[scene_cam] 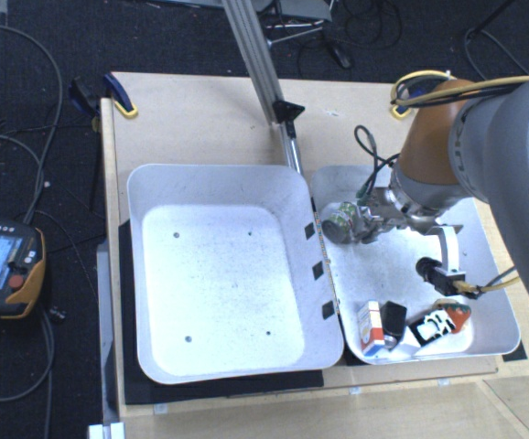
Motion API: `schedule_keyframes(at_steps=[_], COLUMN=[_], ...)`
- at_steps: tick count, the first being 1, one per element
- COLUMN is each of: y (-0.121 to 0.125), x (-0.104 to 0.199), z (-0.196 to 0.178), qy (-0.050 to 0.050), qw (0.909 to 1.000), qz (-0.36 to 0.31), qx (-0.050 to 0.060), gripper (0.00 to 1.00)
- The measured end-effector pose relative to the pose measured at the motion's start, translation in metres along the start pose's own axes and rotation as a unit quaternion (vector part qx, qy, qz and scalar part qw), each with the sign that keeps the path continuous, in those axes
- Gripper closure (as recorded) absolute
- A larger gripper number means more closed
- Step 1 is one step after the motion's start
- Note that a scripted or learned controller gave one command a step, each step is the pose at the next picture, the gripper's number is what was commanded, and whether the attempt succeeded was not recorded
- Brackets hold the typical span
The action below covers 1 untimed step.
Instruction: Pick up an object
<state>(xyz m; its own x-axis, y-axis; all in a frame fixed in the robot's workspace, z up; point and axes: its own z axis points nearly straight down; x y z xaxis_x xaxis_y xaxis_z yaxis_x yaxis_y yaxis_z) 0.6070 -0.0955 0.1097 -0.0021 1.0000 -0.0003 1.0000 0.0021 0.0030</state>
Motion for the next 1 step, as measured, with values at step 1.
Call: schedule_keyframes(at_steps=[1], y=[0.0002], x=[0.0002], z=[-0.0098], qy=[0.0], qw=[1.0], qz=[0.0], qx=[0.0], gripper=[1.0])
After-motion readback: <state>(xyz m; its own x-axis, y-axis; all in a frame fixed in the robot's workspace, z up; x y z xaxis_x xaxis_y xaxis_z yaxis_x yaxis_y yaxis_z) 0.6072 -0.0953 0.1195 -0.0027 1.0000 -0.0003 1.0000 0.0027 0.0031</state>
